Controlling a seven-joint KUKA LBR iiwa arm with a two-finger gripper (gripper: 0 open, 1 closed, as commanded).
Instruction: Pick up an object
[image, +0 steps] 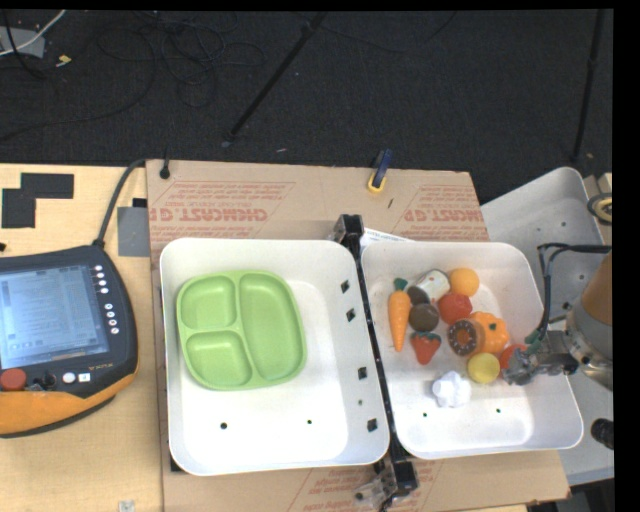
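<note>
Several toy foods lie in a cluster in the right bin (500, 430). Among them are an orange carrot (399, 318), an orange ball (463, 281), a red tomato (455, 307), a red strawberry (426, 347), a yellow lemon (484, 367) and a white crumpled piece (450, 389). An orange piece with a dark round face (474, 334) sits among them. My gripper (524, 367) is low at the bin's right side, just right of the lemon and beside a small red piece (508, 354). I see nothing held in it.
The left bin (260, 440) holds a green divided plate (240, 329). A dark divider (365, 340) runs between the bins. A teach pendant (60, 330) lies at the far left on the bench. The arm (600, 310) and its cables come in from the right.
</note>
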